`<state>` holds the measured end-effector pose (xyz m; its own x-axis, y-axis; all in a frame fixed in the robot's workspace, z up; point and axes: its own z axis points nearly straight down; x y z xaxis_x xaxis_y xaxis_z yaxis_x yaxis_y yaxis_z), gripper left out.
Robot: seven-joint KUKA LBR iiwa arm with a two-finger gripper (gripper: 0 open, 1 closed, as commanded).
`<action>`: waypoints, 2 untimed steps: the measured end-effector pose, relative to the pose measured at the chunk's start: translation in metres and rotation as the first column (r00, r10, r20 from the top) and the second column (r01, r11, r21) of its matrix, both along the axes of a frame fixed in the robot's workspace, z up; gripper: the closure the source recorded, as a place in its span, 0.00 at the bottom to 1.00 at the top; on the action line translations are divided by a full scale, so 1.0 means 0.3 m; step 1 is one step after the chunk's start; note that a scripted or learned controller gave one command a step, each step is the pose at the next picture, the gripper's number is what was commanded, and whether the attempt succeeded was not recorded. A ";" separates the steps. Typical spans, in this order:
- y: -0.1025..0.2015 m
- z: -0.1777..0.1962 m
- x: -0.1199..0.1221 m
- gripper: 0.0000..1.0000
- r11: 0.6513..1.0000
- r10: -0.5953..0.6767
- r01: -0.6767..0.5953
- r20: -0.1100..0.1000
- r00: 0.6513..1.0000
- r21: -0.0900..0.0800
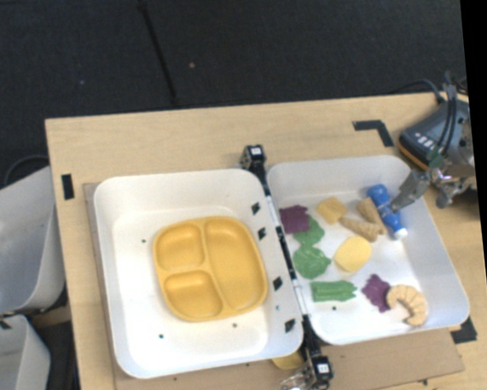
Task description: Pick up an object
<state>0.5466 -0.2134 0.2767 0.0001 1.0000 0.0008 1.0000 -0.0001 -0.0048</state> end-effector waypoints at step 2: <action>0.510 -0.269 -0.188 0.00 1.000 0.013 -0.013 -0.003 1.000 0.005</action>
<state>0.4901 -0.0605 0.1961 -0.0125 0.9999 0.0056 0.9999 0.0125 -0.0079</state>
